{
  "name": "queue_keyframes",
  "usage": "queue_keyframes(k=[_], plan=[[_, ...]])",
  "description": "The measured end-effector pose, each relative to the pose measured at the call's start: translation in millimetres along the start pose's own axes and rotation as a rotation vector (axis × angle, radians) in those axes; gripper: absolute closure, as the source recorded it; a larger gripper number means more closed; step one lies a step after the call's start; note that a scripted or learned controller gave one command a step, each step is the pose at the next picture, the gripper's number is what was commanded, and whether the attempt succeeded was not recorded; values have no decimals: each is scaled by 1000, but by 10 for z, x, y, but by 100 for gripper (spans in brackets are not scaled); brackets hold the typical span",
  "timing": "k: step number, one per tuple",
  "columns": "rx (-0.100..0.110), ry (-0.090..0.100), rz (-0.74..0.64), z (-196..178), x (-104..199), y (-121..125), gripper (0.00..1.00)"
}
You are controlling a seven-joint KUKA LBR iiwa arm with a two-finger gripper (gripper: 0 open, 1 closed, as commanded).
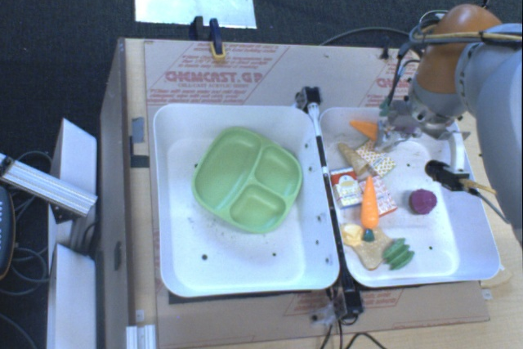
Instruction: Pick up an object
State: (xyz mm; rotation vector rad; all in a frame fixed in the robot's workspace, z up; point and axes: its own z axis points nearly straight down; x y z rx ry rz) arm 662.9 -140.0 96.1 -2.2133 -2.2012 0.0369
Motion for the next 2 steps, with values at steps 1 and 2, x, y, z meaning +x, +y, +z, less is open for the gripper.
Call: queue_keyframes(k=[1, 2], plan=[[-5, 1, -2, -7, 13, 13, 0], [-19, 5, -7, 70, -8, 54, 0]])
